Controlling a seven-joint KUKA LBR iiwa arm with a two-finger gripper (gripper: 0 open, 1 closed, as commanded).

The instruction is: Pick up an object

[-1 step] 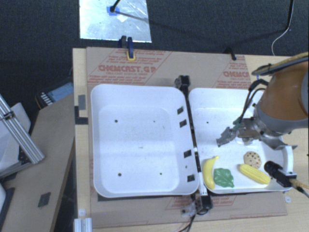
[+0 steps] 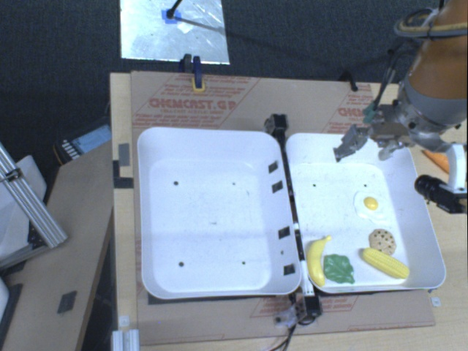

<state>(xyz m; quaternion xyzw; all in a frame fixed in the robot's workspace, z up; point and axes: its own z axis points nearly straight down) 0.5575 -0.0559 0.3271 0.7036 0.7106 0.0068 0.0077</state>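
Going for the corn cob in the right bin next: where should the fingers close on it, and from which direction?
Grip the corn cob across its middle, coming straight down from above. It lies flat and slanted, so set the fingers crosswise to its long axis. The cookie sits close at its upper side, so keep the fingers narrow there.

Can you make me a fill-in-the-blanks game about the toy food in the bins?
1. The fried egg lies in the ____ bin.
2. Beside the banana lies a leafy toy coloured ____.
3. The cookie sits between the egg and the ____.
4. The claw hangs above the right bin's ____ edge.

Missing words: right; green; corn; far
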